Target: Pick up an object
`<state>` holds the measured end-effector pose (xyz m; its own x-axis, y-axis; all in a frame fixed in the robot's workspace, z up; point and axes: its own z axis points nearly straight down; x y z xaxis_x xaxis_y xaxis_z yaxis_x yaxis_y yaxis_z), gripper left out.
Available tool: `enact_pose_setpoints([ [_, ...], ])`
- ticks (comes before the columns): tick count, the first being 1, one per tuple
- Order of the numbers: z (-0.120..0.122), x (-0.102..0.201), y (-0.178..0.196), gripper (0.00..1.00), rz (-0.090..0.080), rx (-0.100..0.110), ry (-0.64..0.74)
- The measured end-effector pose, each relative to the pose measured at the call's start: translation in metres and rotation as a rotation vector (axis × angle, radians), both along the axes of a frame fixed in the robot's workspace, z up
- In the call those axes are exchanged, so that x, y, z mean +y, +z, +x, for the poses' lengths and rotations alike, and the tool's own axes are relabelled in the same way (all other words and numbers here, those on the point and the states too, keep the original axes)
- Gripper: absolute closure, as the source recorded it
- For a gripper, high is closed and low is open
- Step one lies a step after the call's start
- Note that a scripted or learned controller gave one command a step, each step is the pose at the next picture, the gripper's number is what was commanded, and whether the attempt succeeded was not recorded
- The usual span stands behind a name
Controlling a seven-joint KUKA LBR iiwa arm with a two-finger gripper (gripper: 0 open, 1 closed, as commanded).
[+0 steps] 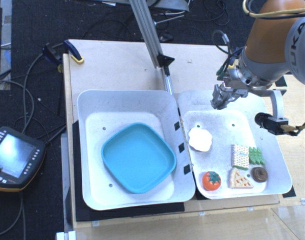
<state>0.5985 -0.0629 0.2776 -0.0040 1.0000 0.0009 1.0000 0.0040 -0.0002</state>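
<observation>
A: We read the scene as a clock face centred on the right bin (pixel 272 184). The hand (pixel 220 98) hangs at about eleven o'clock, over the bin's far rim, on the grey arm (pixel 272 39) with its orange band. How far the hand is open we cannot tell (it is small and dark against the rim), and we see nothing held in it.

B: Where do we find things to pick?

A: All in the right bin. A white lump (pixel 200 139) lies near nine o'clock, the nearest candidate to the hand. A tomato-like red piece (pixel 211 181) sits at seven. A wafer-like block (pixel 240 156), a green piece (pixel 256 156), a wedge-shaped slice (pixel 239 179) and a brown ring (pixel 259 174) cluster toward four and five o'clock.

B: Our count?

A: Six small objects, one of each kind; two white bins; one blue tray (pixel 137 156) in the left bin (pixel 90 109), which we also count as an object; one arm, one hand. Beside the table (pixel 112 64), at nine o'clock, lies one pendant (pixel 12 156) with a lit screen.

B: What could go wrong, in our judgement?

A: A descent from here would likely meet the sloped rim rather than any object. In the cluster, the wafer and green piece touch, so closing there might catch two or push both aside. The rounded white lump could slip out of a shallow pinch.
</observation>
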Motion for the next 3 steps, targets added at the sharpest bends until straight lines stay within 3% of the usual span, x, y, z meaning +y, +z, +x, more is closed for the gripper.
enact_pose_setpoints([
  [3,-0.032,0.141,-0.019,1.0,0.0,0.0,0.001],
])
